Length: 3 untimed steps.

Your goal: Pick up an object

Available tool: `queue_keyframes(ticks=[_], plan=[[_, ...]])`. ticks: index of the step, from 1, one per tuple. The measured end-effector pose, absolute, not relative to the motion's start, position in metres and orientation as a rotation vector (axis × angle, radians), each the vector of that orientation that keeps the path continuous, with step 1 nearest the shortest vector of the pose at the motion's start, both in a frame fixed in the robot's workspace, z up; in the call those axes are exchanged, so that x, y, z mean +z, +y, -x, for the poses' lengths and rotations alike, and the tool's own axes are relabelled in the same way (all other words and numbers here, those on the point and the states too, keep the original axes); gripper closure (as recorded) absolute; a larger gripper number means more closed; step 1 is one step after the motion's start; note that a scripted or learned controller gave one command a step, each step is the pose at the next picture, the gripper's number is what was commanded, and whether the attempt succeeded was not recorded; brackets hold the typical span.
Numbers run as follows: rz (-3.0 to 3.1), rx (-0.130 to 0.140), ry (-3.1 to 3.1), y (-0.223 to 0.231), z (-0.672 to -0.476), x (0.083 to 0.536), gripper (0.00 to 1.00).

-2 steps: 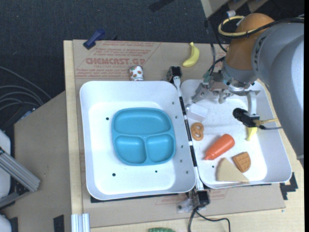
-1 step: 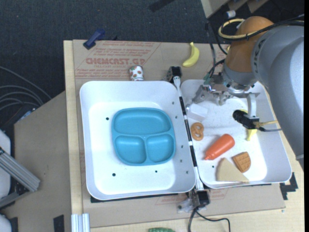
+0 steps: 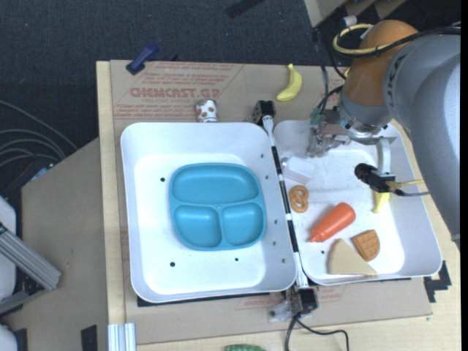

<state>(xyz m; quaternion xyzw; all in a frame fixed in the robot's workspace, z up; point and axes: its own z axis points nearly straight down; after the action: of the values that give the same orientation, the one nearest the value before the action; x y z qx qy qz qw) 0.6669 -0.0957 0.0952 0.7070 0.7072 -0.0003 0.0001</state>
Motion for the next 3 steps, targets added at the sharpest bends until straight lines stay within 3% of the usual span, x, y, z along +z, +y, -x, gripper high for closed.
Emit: queue_keyframes(ticks=[1, 2, 3], plan=[[-2.221, -0.002, 2.222, -0.096, -0.667, 0.095, 0.0], [-2.223, -0.003, 2.223, -0.093, -0.666, 0.085, 0.0], [-2.221, -0.001, 2.222, -0.093, -0.667, 0.095, 1.0]])
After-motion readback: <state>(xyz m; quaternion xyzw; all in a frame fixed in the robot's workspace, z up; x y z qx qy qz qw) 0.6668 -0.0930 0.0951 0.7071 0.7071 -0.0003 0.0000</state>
